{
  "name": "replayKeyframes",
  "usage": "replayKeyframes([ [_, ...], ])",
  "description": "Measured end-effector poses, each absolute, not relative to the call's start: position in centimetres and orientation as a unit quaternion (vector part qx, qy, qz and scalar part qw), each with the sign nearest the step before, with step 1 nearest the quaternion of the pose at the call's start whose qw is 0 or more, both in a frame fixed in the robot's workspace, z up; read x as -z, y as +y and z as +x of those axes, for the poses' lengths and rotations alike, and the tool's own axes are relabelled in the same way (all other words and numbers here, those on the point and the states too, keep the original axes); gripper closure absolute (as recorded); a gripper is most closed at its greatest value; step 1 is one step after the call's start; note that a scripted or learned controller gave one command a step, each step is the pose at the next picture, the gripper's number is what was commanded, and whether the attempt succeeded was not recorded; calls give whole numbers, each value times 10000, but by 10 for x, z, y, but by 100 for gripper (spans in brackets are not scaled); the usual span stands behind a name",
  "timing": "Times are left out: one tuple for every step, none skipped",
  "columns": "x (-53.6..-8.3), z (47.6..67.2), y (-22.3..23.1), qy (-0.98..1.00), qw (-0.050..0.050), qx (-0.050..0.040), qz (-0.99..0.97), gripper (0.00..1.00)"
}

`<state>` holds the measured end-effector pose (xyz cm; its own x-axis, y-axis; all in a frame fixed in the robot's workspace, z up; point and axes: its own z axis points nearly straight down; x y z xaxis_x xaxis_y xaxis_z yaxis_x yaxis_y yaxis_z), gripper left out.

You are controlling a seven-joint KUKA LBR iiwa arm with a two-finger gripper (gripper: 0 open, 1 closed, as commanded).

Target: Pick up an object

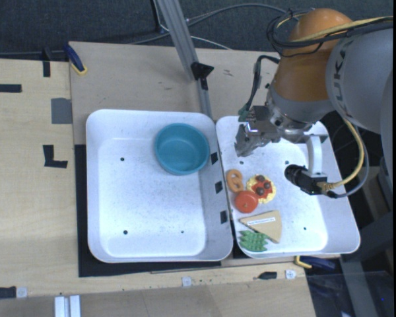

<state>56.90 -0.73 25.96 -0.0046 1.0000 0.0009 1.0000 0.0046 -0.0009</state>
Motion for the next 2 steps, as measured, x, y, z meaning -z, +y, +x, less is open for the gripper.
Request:
replayKeyframes([
  [-252, 539, 46, -7088, 8, -2, -7054, 100],
  [-239, 518, 81, -7083, 8, -7, -7059, 100],
])
